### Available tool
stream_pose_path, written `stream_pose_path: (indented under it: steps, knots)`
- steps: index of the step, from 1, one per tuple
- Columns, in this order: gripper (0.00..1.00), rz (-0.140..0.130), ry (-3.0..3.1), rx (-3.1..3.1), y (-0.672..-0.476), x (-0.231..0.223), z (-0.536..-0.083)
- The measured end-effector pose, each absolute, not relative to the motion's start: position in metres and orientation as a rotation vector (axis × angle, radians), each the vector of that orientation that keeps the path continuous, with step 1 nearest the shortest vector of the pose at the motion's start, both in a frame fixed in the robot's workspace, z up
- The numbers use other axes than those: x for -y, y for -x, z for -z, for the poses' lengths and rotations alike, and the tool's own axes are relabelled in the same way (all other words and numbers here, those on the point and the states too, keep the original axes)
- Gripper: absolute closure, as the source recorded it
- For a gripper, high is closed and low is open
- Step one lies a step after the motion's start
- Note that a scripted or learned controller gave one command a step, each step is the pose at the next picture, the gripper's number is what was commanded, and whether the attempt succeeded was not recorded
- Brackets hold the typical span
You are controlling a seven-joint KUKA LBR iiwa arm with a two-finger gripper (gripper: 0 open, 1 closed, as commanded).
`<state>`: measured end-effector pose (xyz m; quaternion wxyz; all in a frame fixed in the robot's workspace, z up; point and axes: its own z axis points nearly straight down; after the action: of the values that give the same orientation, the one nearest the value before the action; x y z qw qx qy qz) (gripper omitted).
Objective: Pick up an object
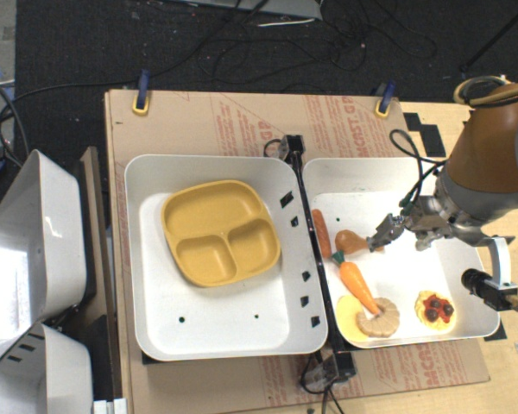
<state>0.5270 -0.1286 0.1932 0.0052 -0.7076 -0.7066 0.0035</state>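
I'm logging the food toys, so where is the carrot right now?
The carrot lies in the right bin, toward its front left, between the hot dog and the round cookie, its tip on the cookie.

Red print runs across the brown board [242, 115] under the bins, but it appears reversed and cannot be read.

The light was bright and even, falling from overhead. The two white bins [216, 335] came out nearly washed out, with mild glare on a tilted white tub [34, 231] at the left edge. Shadows were short and soft: a faint one lay under the yellow plate [220, 231], and another beside the carrot [360, 287]. The floor [69, 24] beyond the surface [242, 115] was dark, its cables hard to make out. Focus was fair but slightly soft and grainy throughout.
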Motion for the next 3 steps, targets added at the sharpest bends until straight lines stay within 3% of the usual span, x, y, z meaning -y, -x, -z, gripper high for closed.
stream_pose_path:
  steps: [1, 2, 3]
  knots:
    - [0.0, -0.001, 2.219, 2.222, -0.53, 0.128, -0.199]
    - [0.0, -0.004, 2.219, 2.218, -0.525, 0.119, -0.149]
    - [0.0, 0.013, 2.225, 2.222, -0.529, 0.117, -0.101]
